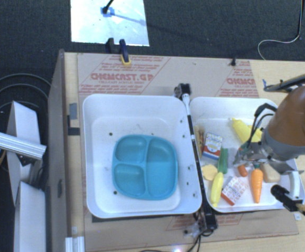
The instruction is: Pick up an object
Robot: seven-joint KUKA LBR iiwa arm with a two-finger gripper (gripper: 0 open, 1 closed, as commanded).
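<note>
Claw (245, 157) low in right bin (205, 106), finger state unclear; carrot (256, 185), green stick (223, 160), small box (212, 144) crowd it.

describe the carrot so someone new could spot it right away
Look in the right bin, near its front right corner, just below the gripper. The carrot lies there pointing toward the front rim. It is the long orange cone, unlike the yellow corn and the flat packet to its left.

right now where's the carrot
In the camera view, the carrot lies in the right bin, near its front right corner, beside the small red-and-white packet and just below the gripper.
</note>
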